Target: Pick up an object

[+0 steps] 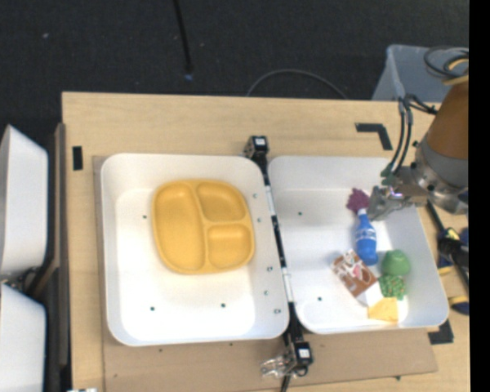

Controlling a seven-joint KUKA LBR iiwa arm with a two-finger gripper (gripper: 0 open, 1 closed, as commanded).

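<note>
bottle (365,239): blue, lying flat in right bin (310,186), just below and slightly left of gripper (384,201), nearest candidate for the pick. long axis near vertical in the view, tilted a little; narrow end toward gripper, broad end away, though cap end too small to tell surely. to do well, judged from here: lower straight over the body's middle, close across the short axis, keep clear of purple piece (358,197) just left of gripper. cannot tell if gripper open or closed; nothing seen held.

further from gripper, largest first: yellow plate (202,224) far left in left bin (118,219); packet (355,274), green toy (394,266), yellow wedge (384,309) below, beyond bottle.
</note>
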